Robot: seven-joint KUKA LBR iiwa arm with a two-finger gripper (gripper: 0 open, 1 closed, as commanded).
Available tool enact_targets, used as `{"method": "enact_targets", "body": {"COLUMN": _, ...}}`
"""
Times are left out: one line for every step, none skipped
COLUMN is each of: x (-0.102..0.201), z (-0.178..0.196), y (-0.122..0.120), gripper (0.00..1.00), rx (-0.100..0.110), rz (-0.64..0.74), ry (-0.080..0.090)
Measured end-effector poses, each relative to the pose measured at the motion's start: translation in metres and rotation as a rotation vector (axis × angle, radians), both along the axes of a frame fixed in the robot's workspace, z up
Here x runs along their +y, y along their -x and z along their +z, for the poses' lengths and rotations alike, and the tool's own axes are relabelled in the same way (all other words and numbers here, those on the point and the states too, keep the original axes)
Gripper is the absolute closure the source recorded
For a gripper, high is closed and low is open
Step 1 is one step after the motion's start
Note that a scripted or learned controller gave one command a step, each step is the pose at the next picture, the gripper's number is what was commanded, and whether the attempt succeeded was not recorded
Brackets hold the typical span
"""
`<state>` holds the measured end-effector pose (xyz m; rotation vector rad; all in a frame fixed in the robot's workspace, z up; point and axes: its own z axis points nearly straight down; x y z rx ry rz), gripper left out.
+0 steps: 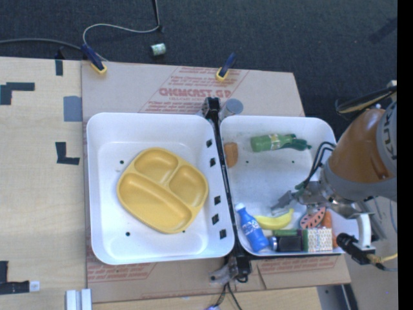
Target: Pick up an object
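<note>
— Near the front wall of the right-hand shallow white bin (pixel 322 129), a yellow plastic banana (pixel 274 221) lies flat, with the gripper (pixel 288 202) just above and beside it.

— Is the gripper pinching it?

— No; its grey fingers (pixel 281 203) look slightly spread over bare bin floor, with nothing between them.

— What surrounds the banana?

— A blue bottle with a white cap (pixel 250 228) touches its left end; a dark green box (pixel 288 242) and a speckled white packet (pixel 319 239) sit just in front. A green bottle (pixel 276 142) lies well apart at the back, and an orange lump (pixel 230 153) sits by the dividing wall.

— And the other bin?

— The left white bin (pixel 97 186) holds a yellow compartment plate (pixel 162 189). Both bins rest on a cardboard sheet (pixel 193 89) on the tabletop (pixel 32 192).
</note>
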<state>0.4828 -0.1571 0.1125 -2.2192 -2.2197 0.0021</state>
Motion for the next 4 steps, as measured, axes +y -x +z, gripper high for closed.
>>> {"method": "enact_targets", "body": {"x": 0.0, "z": 0.009, "y": 0.0, "gripper": 1.0, "rx": 0.001, "rz": 0.0, "ry": -0.001}}
{"method": "enact_targets", "body": {"x": 0.078, "z": 0.088, "y": -0.001, "gripper": 1.0, "rx": -0.002, "rz": 0.002, "ry": 0.001}}
{"method": "enact_targets", "body": {"x": 0.128, "z": 0.191, "y": -0.001, "gripper": 1.0, "rx": -0.003, "rz": 0.002, "ry": 0.002}}
{"method": "enact_targets", "body": {"x": 0.117, "z": 0.153, "y": -0.055, "gripper": 1.0, "rx": -0.001, "rz": 0.0, "ry": 0.002}}
